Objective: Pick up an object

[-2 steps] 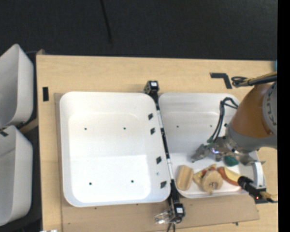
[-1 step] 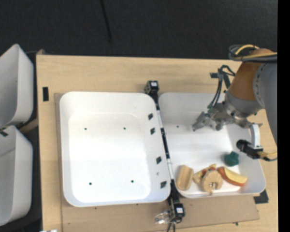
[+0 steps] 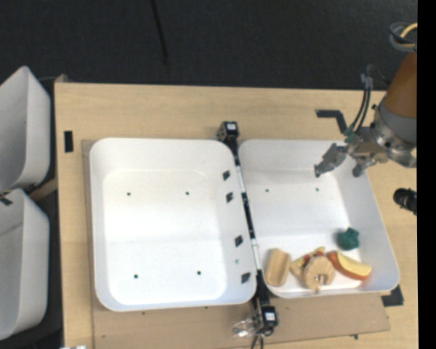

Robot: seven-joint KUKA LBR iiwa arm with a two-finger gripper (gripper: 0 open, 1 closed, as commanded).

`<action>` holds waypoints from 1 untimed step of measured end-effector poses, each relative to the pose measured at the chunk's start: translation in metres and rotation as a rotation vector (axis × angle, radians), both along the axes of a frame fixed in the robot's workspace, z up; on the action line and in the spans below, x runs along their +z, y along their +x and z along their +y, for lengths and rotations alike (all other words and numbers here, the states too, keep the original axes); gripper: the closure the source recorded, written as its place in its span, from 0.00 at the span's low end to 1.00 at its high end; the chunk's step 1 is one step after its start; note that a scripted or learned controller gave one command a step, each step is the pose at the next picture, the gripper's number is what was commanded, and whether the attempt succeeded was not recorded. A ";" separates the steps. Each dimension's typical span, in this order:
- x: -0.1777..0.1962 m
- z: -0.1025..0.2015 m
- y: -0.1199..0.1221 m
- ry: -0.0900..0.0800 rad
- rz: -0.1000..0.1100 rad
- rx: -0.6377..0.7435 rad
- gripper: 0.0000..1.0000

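Gripper (image 3: 341, 162) above right bin (image 3: 291, 209), far edge; fingers spread, nothing between. Wooden block (image 3: 277, 267), apple slice (image 3: 350, 267), green piece (image 3: 347, 238) at near edge.

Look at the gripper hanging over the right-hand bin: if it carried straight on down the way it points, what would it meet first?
Most likely the bare white floor of the right bin. The gripper hangs over the bin's far part, while the green object and the apple slice lie near the front edge, off its line. Depth is hard to judge from this view.
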State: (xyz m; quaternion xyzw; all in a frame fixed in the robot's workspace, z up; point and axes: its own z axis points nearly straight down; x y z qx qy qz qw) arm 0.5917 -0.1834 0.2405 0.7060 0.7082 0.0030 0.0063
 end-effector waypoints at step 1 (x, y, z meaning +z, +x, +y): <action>0.092 0.027 0.019 0.001 0.000 0.003 0.00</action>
